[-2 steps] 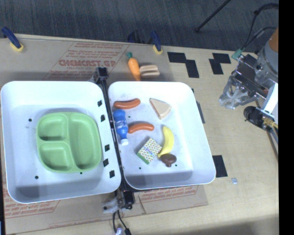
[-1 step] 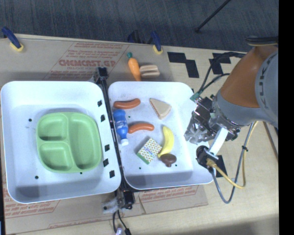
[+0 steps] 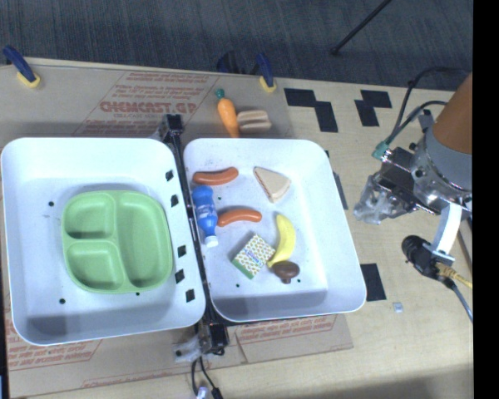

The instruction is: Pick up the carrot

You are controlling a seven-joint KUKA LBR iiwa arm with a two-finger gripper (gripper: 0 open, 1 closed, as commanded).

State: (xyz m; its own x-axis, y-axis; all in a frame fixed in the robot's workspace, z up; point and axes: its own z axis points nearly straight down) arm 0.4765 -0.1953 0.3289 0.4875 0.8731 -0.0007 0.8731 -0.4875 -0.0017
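The orange carrot with a green top lies on the cardboard just beyond the far rim of the right bin, outside both bins. A tan and brown bun-like toy touches its right side. My gripper hovers over the bench to the right of the right bin, far from the carrot, with nothing seen in it.
The right bin holds two sausages, a blue bottle, a bread wedge, a banana, a green-yellow block and a small brown piece. A green divided plate sits in the left bin.
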